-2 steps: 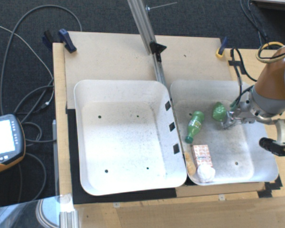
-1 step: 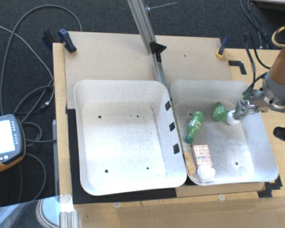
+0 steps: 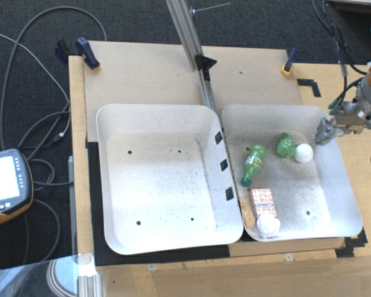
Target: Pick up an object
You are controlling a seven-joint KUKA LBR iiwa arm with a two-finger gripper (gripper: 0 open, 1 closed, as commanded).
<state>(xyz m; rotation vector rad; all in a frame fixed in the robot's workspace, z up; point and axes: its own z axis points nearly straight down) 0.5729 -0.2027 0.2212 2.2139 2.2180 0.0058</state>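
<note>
Dark carpet and loose cables surround a pale wooden tabletop (image 3: 148, 67), which carries two shallow white bins side by side — a left bin (image 3: 111, 122) and a right bin (image 3: 334, 184) — so that things can be lifted from one and set in the other. A slanted metal rail (image 3: 182, 23) runs down to the seam between them.

The arm's jaws (image 3: 324, 132) hang at the far right rim of the right bin, low over its upper corner; whether they are apart or together cannot be told at this size, and nothing shows between them.

All the candidates for picking lie in the right bin. Nearest the jaws, just to their left and slightly below, sits a white ball (image 3: 303, 153), touching a crumpled green object (image 3: 286, 145) on its far side. Further left of the jaws lies a green bottle (image 3: 253, 163) on its side, tilted toward the bin's inner wall. Well below and to the left of the jaws, near the front rim, a small pink carton (image 3: 263, 200) lies flat with a white lump (image 3: 268, 226) against its lower end.

The jaws' place by the rim suggests an approach to the ball-and-green pair — the closest targets — though the two touch, which could spoil a clean grip.
</note>
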